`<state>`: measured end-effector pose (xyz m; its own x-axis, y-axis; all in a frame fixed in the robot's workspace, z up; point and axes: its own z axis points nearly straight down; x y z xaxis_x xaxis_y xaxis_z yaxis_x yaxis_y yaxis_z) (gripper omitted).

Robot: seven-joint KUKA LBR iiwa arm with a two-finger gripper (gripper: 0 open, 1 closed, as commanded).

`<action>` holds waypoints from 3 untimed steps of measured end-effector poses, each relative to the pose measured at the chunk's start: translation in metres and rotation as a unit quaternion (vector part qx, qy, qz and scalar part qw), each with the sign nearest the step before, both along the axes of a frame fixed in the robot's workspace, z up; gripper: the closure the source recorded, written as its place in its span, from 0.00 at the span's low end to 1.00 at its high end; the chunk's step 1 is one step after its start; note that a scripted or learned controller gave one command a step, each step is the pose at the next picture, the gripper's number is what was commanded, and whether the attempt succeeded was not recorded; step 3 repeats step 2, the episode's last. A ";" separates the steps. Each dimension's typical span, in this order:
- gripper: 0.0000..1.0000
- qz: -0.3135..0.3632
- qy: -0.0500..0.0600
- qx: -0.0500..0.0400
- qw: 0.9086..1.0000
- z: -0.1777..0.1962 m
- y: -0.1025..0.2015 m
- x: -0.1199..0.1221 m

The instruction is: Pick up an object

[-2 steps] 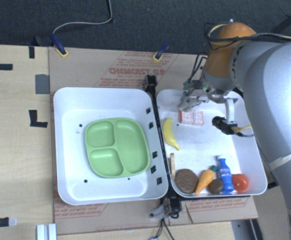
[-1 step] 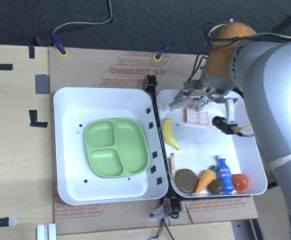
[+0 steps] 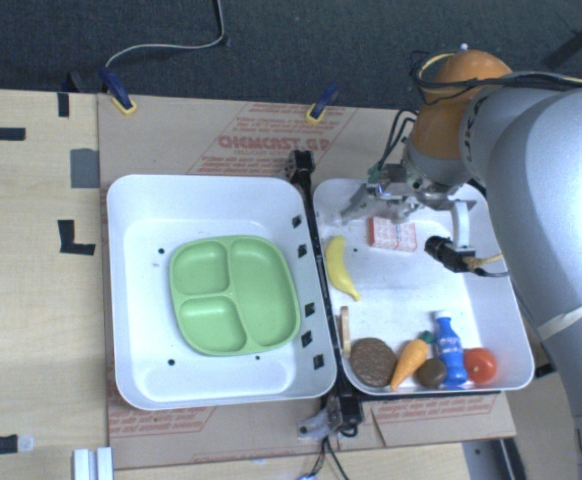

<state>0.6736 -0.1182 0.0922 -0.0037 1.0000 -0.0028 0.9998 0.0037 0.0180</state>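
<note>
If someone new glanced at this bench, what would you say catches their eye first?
Probably the green divided plate lying alone in the left bin. Next, the grey arm with its orange band, reaching in from the right so the gripper sits over the right bin's far end, beside a small pink-and-white packet. Then the toy food: a banana by the divider, and a cookie, carrot, blue bottle and tomato along the near edge.
</note>
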 end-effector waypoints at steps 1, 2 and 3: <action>0.00 0.000 -0.001 0.000 1.000 0.000 -0.003 -0.005; 0.00 0.000 -0.002 -0.001 1.000 0.001 -0.002 -0.007; 0.00 0.000 -0.002 -0.001 1.000 0.001 -0.002 -0.007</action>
